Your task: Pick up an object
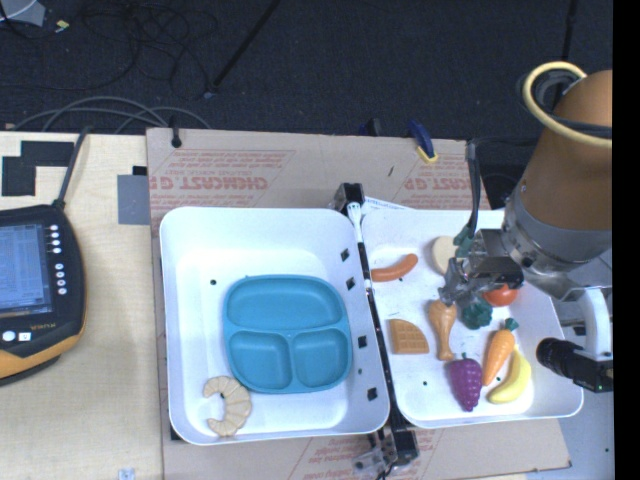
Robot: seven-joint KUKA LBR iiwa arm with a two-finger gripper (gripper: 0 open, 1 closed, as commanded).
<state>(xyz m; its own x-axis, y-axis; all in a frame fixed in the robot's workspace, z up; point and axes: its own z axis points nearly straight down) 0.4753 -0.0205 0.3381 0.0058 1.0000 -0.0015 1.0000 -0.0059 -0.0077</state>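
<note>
The right bin (420,243) holds toy food: an orange sausage (394,268), a waffle wedge (407,337), a chicken drumstick (441,326), purple grapes (464,382), a carrot (498,354), a banana (512,382), a red tomato (500,293), a dark green piece (477,315) and a pale round piece (443,252). My gripper (464,286) hangs low over the middle of this bin, just above the drumstick's top and beside the green piece. Nothing shows between its tips.
The left bin (190,268) carries a blue divided plate (286,331) and a croissant (228,405) at its front left. A teach pendant (35,278) lies on the bench at far left. Cables run across the dark floor behind.
</note>
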